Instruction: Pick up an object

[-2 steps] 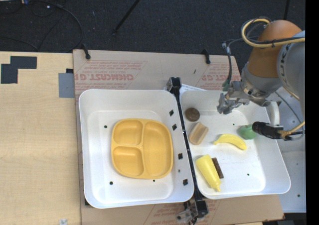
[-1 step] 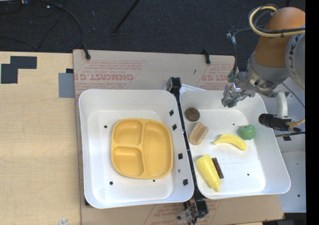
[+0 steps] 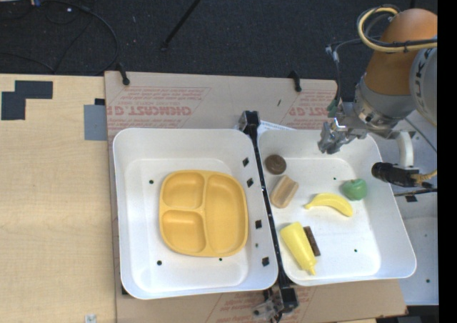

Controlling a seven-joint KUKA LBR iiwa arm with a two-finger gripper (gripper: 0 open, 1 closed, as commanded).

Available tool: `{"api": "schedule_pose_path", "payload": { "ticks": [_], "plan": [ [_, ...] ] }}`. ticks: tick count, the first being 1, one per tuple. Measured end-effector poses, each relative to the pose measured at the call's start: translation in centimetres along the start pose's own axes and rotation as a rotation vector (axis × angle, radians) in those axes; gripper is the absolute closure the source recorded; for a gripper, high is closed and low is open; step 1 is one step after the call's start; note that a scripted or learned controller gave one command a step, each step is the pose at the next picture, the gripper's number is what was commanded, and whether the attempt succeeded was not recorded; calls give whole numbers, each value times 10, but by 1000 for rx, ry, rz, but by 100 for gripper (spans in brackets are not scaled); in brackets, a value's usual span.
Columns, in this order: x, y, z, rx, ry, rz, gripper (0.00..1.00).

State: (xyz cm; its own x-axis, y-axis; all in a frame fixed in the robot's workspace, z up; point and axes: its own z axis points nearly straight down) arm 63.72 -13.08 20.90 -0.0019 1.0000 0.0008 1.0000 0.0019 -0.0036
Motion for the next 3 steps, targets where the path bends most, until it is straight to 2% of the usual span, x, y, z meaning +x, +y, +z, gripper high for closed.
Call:
{"api": "schedule_pose_path", "payload": {
  "ticks": [1,3],
  "plan": [
    [46,-27,9,5,2,-1,100],
    [127,-83,-4,4,1,-2,100]
  ]
}}
